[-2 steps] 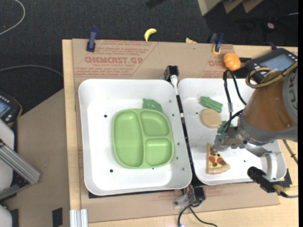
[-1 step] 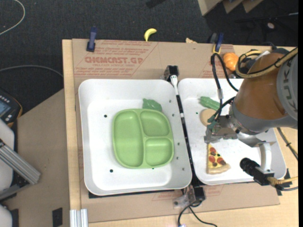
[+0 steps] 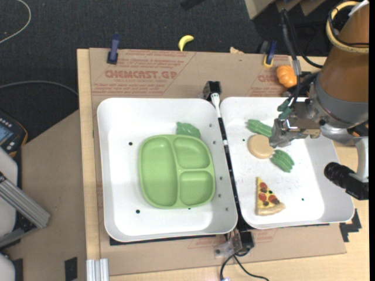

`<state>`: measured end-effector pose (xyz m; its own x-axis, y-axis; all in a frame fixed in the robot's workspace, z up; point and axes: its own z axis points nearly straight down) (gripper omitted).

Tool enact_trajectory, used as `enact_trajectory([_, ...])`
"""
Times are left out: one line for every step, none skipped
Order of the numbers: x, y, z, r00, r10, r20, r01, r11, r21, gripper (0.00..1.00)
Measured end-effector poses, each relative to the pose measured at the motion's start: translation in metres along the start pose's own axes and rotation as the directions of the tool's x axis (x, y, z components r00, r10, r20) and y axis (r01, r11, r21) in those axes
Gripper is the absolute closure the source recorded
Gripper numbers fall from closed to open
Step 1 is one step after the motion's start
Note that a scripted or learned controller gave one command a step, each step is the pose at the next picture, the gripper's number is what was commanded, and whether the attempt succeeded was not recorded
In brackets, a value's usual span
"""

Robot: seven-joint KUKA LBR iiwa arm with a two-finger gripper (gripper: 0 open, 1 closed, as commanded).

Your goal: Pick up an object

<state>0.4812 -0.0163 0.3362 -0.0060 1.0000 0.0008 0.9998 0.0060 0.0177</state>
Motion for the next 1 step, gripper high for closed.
enact_trajectory([0.1069,-0.0032,0.0400,1.000,-0.006,-0.003,0.006,1.000,0.024,1.00])
